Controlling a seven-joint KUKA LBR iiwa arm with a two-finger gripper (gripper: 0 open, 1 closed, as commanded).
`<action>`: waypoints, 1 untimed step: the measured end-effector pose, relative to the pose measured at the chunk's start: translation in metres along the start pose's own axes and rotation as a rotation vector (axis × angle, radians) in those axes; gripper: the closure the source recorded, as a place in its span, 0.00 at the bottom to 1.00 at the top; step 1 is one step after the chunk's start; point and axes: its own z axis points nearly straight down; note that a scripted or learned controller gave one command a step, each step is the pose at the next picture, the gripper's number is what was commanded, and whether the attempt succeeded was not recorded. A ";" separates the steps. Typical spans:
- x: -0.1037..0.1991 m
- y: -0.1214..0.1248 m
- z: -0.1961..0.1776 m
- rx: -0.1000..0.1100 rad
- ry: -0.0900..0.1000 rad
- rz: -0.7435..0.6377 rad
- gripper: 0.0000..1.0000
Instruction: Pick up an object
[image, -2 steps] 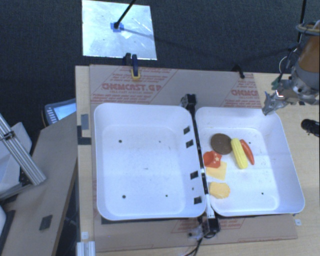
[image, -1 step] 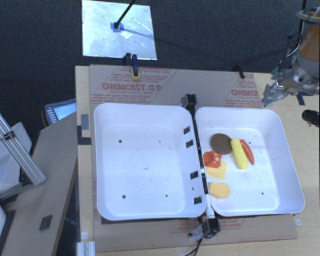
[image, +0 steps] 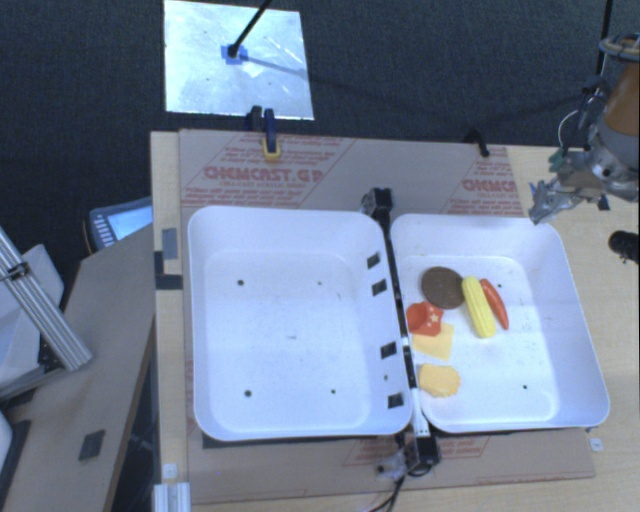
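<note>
White plastic made up both shallow bins, set side by side on the tabletop (image: 330, 160). The right bin (image: 560, 400) carried a small cluster of toy food toward its left side: a brown disc (image: 441, 287), a yellow corn cob (image: 478, 306) lying just right of it, and a red chilli (image: 496, 303) pressed along the cob's far side. Below the disc sat a red piece (image: 425, 318), a pale yellow wedge (image: 435, 343) touching it, and an orange-yellow lump (image: 438, 380) nearest the front wall. The left bin (image: 210, 300) lay beside it.

The gripper (image: 553, 197) hung beyond the right bin's back right corner, well apart from the cluster and above the tabletop rather than over the bin. Nothing showed between its fingers, and whether they stood apart or together could not be told from this view.

By their look, the pieces were probably light, hollow or foam play food, stiff enough to keep shape under a squeeze but smooth and apt to slip or skate across the slick bin floor. The corn cob looked the best candidate: long and narrow, it could be taken across its middle, though the chilli touching it might be caught or pushed aside. The orange-yellow lump stood a little more apart and offered clearer room for the fingers on both sides, but the bin wall was close.
</note>
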 end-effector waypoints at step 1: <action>0.029 0.001 -0.069 -0.007 0.000 -0.006 1.00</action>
